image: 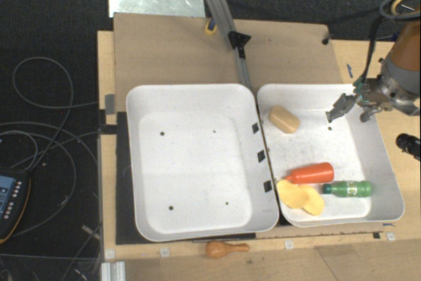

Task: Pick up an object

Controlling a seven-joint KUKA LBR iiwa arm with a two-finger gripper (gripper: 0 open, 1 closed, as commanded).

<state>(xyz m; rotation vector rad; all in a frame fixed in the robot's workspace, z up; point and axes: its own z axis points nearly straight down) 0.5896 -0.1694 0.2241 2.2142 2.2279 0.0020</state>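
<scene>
The gripper [351,109] hovers over the right bin [388,161], fingers spread and holding nothing. Below lie a tan block [284,120], orange carrot [310,174], green bottle [348,189] and yellow piece [301,197].

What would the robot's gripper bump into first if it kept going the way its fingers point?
Probably the bare floor of the right bin. The gripper points down and leftward, with the tan block further left, though height is hard to judge.

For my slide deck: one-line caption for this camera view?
Gripper, open, hovers over the right bin holding a tan block, carrot, green bottle and yellow piece.
</scene>
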